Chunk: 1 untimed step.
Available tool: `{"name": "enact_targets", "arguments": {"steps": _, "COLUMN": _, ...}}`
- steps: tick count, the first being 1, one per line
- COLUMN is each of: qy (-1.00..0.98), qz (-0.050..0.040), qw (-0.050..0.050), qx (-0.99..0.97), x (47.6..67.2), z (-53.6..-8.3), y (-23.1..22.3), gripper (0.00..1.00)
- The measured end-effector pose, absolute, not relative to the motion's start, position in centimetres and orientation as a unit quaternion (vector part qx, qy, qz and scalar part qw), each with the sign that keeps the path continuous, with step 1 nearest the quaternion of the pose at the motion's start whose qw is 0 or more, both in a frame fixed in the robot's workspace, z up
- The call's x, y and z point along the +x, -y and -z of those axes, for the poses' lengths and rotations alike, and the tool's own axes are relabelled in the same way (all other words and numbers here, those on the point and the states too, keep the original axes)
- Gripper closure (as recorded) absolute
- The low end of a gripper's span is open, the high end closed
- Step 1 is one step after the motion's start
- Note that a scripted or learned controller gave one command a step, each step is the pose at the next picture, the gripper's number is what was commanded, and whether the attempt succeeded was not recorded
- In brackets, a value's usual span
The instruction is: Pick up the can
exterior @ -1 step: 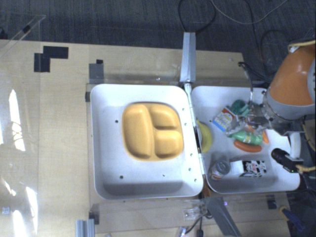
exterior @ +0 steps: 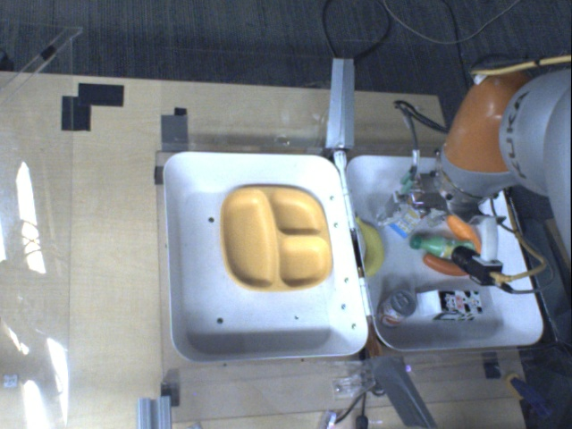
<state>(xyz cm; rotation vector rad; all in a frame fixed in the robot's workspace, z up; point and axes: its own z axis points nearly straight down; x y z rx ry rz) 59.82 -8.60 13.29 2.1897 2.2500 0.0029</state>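
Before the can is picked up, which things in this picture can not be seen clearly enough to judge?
- Gripper: in the camera view its fingers merge with the clutter in the right bin; open or shut cannot be told.
- Can: small and blurred, label unreadable.
- Yellow item: partly hidden by the divider between the bins.
- Arm: cut off by the right edge.

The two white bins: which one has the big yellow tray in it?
The left bin does. A yellow tray with three compartments sits in its middle. The right bin, under the arm, holds small things instead, like the can.
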Motion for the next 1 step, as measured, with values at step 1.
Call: {"name": "enact_targets", "arguments": {"steps": 1, "qy": -0.767, "qz": -0.0017, "qw": 0.003, "qx": 0.642, "x": 61.59, "z": -9.99, "y": 10.83, "gripper": 0.00}}
